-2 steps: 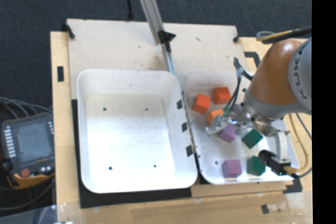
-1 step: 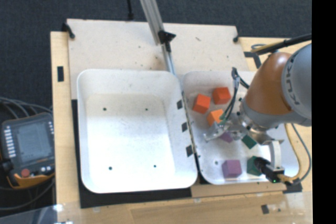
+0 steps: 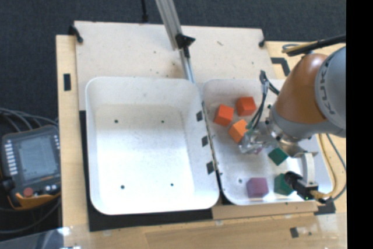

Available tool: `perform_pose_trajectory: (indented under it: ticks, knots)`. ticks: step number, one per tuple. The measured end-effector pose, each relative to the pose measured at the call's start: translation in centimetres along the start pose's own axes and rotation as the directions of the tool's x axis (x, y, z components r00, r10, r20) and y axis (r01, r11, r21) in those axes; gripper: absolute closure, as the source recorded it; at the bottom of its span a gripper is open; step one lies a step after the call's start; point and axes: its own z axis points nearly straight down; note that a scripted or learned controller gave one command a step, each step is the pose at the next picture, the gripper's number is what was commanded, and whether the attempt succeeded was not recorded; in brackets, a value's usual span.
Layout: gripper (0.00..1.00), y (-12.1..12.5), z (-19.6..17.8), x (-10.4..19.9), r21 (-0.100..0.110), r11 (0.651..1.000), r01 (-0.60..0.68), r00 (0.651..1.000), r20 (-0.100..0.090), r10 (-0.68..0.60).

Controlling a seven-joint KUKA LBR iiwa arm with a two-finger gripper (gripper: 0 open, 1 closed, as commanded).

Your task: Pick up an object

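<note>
**Arm low in the right bin, beside a cluster of orange cubes: risks to the grasp**

Laid out on a pale bench (image 3: pixel 175 49): two shallow white bins side by side. Left bin (image 3: pixel 145 143) larger in view. Right bin (image 3: pixel 228 181) loaded with six small blocks.

Reached in from the right: grey arm (image 3: pixel 309 96) with its orange band, bent down over the middle of the right bin. Jaws brought low, just beside or touching the nearest orange cube (image 3: pixel 238 130). Could not be told whether the jaws stood apart, together or clamped on anything, since the metal tip blurred into the white floor. No block seen clearly between them.

Grouped near the bin's upper left: two more orange cubes (image 3: pixel 224 115) and (image 3: pixel 246 106), close to the first. Scattered lower right: a green block (image 3: pixel 277 155) just beside the wrist, a second green block (image 3: pixel 284 183) and a purple block (image 3: pixel 256 187) near the front wall.

Judged as likely faults:
- Closing off-centre on the cube's edge, so pushing it aside rather than gripping it.
- Knocking a neighbouring orange cube because of the tight spacing.
- Pinching a corner only, then dropping the cube on the lift.
- Brushing the nearby green block with the wrist.
</note>
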Motion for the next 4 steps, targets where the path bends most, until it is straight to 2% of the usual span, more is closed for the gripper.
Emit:
perform_pose_trajectory:
  ticks: [1,2,3,4]
  knots:
    - [1.00,0.5,-6.3,0.3,0.003,1.000,0.012,1.000,-0.001,-0.012]
    - [1.00,0.6,-8.4,0.2,0.007,1.000,0.012,1.000,-0.002,-0.012]
    - [1.00,1.6,-9.6,5.5,0.009,1.000,0.017,1.000,-0.004,-0.017]
    - [1.00,2.5,-8.5,10.7,0.012,1.000,0.016,1.000,-0.004,-0.015]
